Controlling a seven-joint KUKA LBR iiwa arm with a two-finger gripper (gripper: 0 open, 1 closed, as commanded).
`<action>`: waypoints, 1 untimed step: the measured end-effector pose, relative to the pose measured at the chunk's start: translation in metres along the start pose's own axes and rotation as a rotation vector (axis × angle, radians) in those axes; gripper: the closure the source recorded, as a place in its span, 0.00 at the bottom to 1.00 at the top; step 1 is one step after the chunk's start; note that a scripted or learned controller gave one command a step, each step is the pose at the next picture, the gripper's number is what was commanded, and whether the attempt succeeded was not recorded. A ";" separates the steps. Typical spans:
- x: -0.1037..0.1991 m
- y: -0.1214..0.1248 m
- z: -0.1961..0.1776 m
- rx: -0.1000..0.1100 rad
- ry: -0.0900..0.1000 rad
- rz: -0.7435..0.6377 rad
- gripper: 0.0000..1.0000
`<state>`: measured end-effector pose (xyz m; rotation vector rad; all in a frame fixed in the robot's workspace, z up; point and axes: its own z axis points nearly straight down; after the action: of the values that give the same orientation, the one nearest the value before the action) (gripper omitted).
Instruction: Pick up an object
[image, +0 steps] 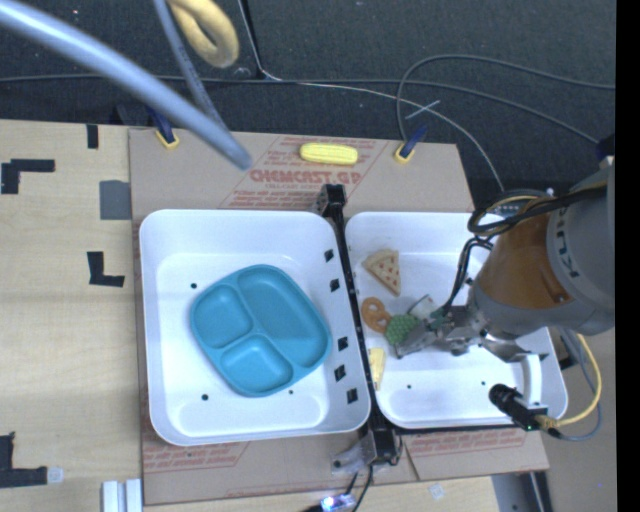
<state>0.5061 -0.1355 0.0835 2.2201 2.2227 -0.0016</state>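
My gripper (416, 326) reaches in from the right and sits low over the left part of the right bin (455, 405). Its tip is right against a small green object (401, 327), and I cannot tell whether that object is gripped. A brown pretzel-shaped piece (374, 313) lies just left of the green object. Further back lies a tan cheese wedge (383, 272). A small yellow piece (376, 366) rests against the bin's left wall near the front.
The left bin (170, 400) holds a blue divided plate (259, 328). A yellow corn-like item (328, 154) lies on the cardboard behind the bins. Cables run behind the right bin, and the arm's body (535, 275) covers that bin's right side.
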 end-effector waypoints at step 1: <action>-0.001 0.001 -0.012 -0.003 -0.002 0.000 1.00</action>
<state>0.5069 -0.1361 0.0956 2.2182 2.2201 -0.0002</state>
